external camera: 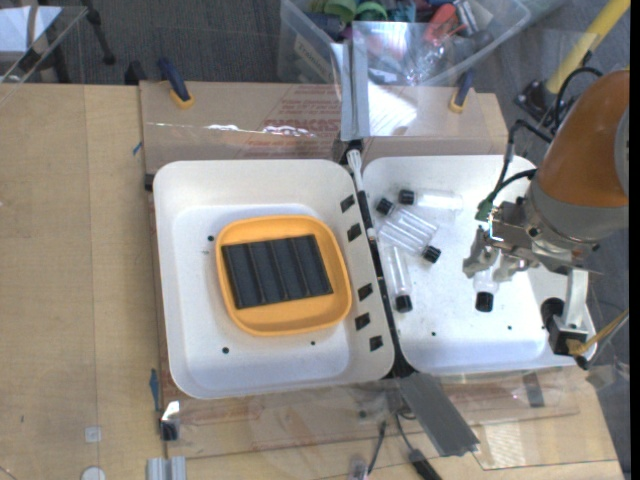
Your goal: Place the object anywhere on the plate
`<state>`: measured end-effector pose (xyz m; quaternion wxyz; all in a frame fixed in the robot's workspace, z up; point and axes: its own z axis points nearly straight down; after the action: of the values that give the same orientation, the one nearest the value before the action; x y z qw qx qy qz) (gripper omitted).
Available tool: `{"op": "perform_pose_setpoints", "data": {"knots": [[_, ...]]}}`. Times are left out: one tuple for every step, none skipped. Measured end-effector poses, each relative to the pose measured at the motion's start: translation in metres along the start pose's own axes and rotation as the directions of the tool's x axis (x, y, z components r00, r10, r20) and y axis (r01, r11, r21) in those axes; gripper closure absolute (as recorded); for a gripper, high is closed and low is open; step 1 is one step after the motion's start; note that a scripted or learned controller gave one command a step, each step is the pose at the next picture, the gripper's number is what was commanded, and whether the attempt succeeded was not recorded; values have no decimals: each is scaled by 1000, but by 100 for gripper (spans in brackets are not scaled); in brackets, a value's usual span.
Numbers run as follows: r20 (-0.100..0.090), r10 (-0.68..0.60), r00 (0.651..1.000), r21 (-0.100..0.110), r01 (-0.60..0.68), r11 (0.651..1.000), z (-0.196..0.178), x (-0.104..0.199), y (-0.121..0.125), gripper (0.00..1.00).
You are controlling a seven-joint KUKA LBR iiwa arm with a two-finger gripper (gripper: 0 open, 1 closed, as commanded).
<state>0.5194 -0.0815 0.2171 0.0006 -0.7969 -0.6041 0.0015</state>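
An orange plate (283, 273) with a dark ribbed centre lies in the left bin (190, 328). Clear plastic tubes with black caps are scattered in the right bin (450, 343): a pair of them (409, 230) lies near the divider and a single one (398, 276) just below. My gripper (487, 273) hangs low over the right bin's right half, apart from the tubes and far from the plate. A small black piece (484, 301) sits right under the gripper; whether it is held cannot be made out.
Loose black caps (406, 196) lie at the back of the right bin. A clear tub of colourful items (400, 8) stands behind the bins. The divider (368, 258) carries black clips. The arm's orange band (595, 143) looms at right.
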Motion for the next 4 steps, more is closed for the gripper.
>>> {"op": "perform_pose_setpoints", "data": {"knots": [[-1,-92,996,1,92,996,21,58,7,100],[1,-303,953,-4,303,953,-9,102,62,100],[0,-537,844,-3,537,844,33,135,84,100],[-1,-640,768,0,640,768,33,156,21,100]]}}
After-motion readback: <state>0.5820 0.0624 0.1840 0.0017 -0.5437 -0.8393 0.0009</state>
